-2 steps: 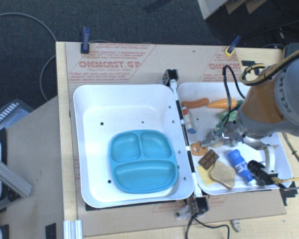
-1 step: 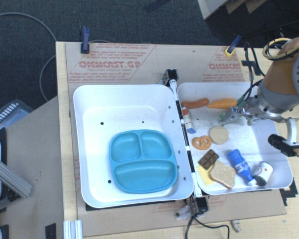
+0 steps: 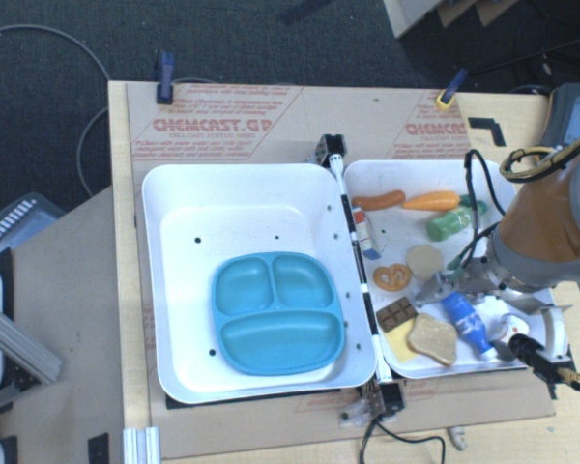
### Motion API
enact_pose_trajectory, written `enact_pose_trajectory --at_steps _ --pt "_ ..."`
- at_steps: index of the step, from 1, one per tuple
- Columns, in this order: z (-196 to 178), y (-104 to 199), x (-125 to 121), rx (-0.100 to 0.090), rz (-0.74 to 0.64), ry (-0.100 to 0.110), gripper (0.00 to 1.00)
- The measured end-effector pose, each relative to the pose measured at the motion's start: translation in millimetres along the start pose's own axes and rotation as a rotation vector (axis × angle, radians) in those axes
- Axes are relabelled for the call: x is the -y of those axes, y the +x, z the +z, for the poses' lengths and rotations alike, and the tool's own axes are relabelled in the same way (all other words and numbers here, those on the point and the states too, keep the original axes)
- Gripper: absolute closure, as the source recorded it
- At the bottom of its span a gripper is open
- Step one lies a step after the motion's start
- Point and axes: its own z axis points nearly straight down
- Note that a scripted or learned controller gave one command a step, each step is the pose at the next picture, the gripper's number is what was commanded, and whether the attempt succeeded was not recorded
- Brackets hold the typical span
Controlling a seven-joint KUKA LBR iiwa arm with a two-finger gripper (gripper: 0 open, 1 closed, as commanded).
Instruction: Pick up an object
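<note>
A blue divided plate (image 3: pixel 276 312) lies in the left white bin (image 3: pixel 169 259), lower centre of the frame. The table (image 3: pixel 271 119) is covered with printed brown cardboard. A blue clamp (image 3: pixel 164 75) grips its upper-left edge; a yellow-and-blue clamp (image 3: pixel 451 88) sits at upper right. Dark carpet (image 3: pixel 97 17) fills the top of the frame.

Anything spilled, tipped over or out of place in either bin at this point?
Nothing stands out. The blue divided plate lies flat in the left bin. The right bin holds loose toy food, including a carrot, a pretzel and a bread slice, jumbled but inside the walls. No spill or damage shows.
</note>
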Motion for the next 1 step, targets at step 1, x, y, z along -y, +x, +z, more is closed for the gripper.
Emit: enact_pose_trajectory --at_steps 1 --pt "-10.0 0.1 -0.6 0.001 0.001 -0.003 1.00"
